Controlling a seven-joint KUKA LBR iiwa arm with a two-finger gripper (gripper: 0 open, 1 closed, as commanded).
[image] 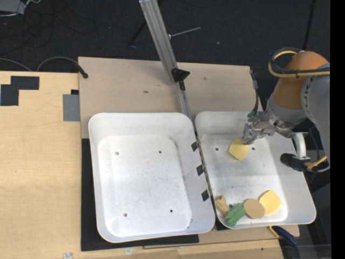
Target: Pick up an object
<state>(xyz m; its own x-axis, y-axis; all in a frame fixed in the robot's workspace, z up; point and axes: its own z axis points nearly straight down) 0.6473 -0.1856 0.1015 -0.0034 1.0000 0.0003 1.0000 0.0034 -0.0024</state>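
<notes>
The arm reaches into the right bin (302, 212) from the right side. The tool (251, 136) is low, right at the top edge of a yellow block (238, 150) in the middle of that bin. It looks like the grab step: the tool is at the block, but the block lies on the bin floor. Next, the tool needs to close on the block and lift straight up.

The tool is small and blurry, so I cannot tell how it is set or if it touches the block.

Near the front edge sit a green toy (235, 215), a tan round piece (253, 208) and a yellow piece (270, 202).
</notes>
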